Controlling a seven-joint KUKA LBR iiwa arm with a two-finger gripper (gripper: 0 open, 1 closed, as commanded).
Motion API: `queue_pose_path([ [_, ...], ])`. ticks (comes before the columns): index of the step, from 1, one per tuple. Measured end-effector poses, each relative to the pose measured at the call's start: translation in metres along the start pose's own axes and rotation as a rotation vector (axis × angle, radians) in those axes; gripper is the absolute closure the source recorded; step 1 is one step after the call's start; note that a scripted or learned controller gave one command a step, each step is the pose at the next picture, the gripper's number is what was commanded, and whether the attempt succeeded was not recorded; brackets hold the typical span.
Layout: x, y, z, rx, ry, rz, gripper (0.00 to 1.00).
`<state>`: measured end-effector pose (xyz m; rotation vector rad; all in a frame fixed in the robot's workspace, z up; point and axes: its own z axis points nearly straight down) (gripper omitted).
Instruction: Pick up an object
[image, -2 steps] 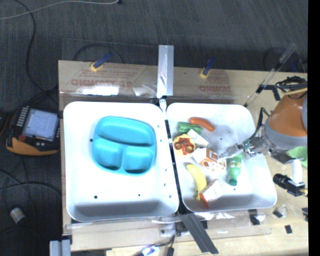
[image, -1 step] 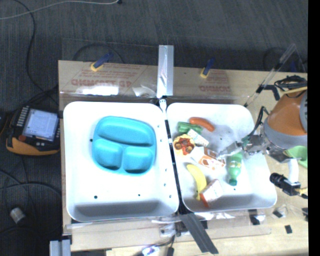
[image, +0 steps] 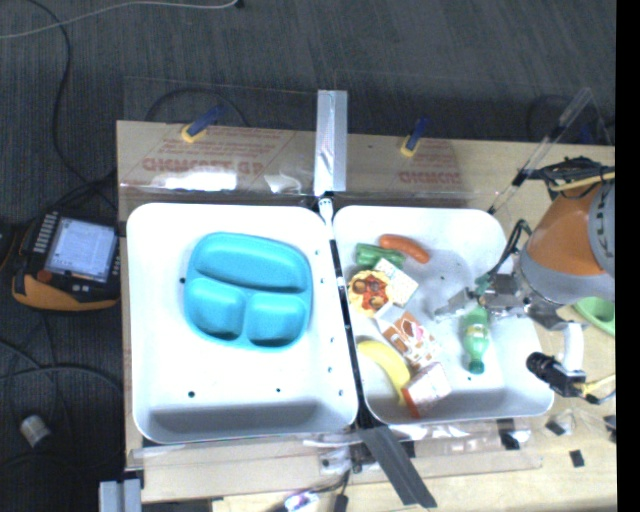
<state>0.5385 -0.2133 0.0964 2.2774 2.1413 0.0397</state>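
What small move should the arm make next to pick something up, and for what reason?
Probably a short descent toward the green bottle. The gripper sits in the right bin just above the bottle's upper end, and the bottle lies apart from the banana and the cartons, so it looks the nearest and least crowded target.

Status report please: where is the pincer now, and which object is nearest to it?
Pincer low in right bin, above green bottle. Nothing seen held. Snack packets and banana lie beside, apart from bottle.
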Motion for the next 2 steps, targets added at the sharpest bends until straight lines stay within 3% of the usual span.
queue_pose_path([
  [1, -0.004, -0.004, -0.004, 0.010, -0.008, 0.004, 1.00],
  [2, 0.058, -0.029, -0.107, 0.033, -0.009, 0.047, 1.00],
])
